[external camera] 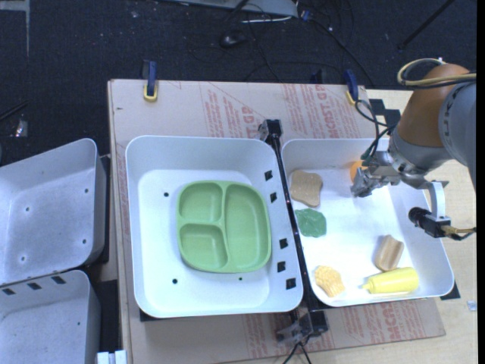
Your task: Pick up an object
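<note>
Flanking white bins on bench

Green tray left — hand right

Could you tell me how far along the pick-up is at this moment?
Done: the gripper has reached the right bin, beside an orange item. In hand: nothing visibly held. Left: grasping and lifting; bread slice, green piece, and yellow bottle lie untouched.

You get bright, even overhead light; the white bins glare slightly, shadows stay soft, the floor is dark, and focus is mildly soft.
</note>
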`<move>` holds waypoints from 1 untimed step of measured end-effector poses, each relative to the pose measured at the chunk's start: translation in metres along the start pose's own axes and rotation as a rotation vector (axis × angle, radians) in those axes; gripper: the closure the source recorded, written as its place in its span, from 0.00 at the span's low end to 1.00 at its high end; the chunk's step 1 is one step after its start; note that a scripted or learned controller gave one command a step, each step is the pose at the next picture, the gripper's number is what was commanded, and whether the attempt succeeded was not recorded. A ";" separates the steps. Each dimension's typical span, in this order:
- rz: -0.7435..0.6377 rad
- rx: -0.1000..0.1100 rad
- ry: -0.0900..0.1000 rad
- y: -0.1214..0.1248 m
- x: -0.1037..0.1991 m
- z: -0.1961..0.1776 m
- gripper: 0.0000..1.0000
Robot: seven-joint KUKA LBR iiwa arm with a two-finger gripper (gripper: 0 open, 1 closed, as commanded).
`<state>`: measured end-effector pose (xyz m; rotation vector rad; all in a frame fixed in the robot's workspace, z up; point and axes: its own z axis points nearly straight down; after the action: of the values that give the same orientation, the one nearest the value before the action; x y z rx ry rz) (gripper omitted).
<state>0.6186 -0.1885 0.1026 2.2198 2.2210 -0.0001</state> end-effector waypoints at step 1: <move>-0.002 -0.003 0.000 0.005 0.003 -0.043 1.00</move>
<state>0.6236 -0.1859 0.1458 2.2160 2.2216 0.0030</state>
